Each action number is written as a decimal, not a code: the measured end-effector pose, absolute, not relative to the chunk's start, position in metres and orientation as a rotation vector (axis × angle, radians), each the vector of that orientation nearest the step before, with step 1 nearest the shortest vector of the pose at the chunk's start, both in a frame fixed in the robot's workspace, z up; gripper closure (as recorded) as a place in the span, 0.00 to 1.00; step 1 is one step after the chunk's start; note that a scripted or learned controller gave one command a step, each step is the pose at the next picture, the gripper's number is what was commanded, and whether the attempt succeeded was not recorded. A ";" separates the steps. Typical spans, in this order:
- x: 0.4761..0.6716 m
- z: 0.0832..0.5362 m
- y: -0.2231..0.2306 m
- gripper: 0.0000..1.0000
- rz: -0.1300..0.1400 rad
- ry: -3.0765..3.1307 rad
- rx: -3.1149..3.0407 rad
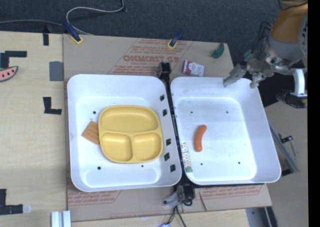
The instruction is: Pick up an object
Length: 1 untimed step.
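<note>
A: What lies nearest the camera?

B: Along the bottom edge, the pale wooden tabletop [30,171] carries a brown cardboard sheet [145,56], and on that sheet sit two shallow white plastic bins, side by side and touching at a row of black clips [167,121].

A: Start with the left white bin [80,91].

B: It holds a yellow plastic divided plate [131,133] with three compartments, close to the bin's middle. A small tan cracker-like square [91,132] pokes out from under the plate at its nine o'clock edge.

A: And the right white bin [250,171]?

B: A small orange sausage-shaped toy [199,137] lies on its floor, a little toward nine o'clock of the bin's centre, its long axis running roughly twelve to six. Nothing touches it.

A: Where is the claw?

B: The grey two-finger claw [241,78] hangs at the bin's one o'clock corner, over the far rim, well apart from the sausage. Its fingers are splayed wide, with nothing between them. The arm's orange band [290,23] rises behind it at the right.

A: Farther back?

B: Past the bins, a small red-and-white packet [193,68] rests on the cardboard at twelve o'clock of the right bin, with a little green object [218,50] beyond it. Two yellow-and-blue clamps [75,35] grip the cardboard's far edge, and a white cable [100,8] loops over dark carpet [200,1].
</note>
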<state>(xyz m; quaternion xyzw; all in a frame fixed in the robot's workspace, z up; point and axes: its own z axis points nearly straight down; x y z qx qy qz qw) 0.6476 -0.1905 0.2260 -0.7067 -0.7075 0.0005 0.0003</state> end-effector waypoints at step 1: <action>0.658 0.092 -0.149 0.00 0.001 -2.224 -2.219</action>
